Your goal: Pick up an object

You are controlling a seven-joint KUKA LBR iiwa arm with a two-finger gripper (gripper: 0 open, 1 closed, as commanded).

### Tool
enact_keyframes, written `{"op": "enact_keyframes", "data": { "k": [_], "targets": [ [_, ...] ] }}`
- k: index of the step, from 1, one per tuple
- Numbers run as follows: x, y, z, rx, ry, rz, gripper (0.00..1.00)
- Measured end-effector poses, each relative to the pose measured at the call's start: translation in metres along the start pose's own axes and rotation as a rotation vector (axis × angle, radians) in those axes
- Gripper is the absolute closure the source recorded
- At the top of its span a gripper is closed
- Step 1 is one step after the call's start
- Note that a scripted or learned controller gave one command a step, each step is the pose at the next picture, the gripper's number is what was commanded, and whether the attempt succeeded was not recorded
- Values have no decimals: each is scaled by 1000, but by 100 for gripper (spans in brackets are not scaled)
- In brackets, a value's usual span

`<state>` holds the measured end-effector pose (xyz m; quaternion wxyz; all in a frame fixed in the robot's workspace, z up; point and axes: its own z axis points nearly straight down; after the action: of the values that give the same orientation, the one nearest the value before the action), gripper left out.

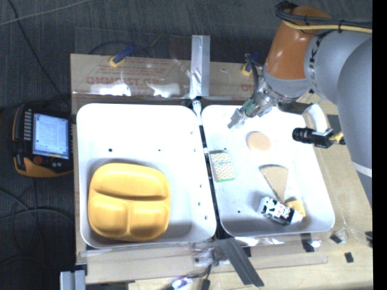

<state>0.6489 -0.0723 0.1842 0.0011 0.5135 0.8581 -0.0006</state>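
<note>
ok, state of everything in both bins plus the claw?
claw: over the right bin's top-left area, nothing seen in it
yellow loaf-shaped object: lying in the left bin, lower left
patterned card: flat in the right bin, by the divider
tan round disc: flat, below the claw
tan wedge piece: flat, mid bin
black-and-white toy: lying near the lower right corner

Arm (338, 59) cut off at the right edge.
</note>
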Motion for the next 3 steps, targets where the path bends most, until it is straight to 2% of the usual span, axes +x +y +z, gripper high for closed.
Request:
{"op": "enact_keyframes", "data": {
  "k": [1,2,3],
  "targets": [
    [-2,21,0,1,0,7,100],
    [-18,12,0,1,-1,-190,100],
    [-32,-10,5,1,-1,-206,100]
  ]
}}
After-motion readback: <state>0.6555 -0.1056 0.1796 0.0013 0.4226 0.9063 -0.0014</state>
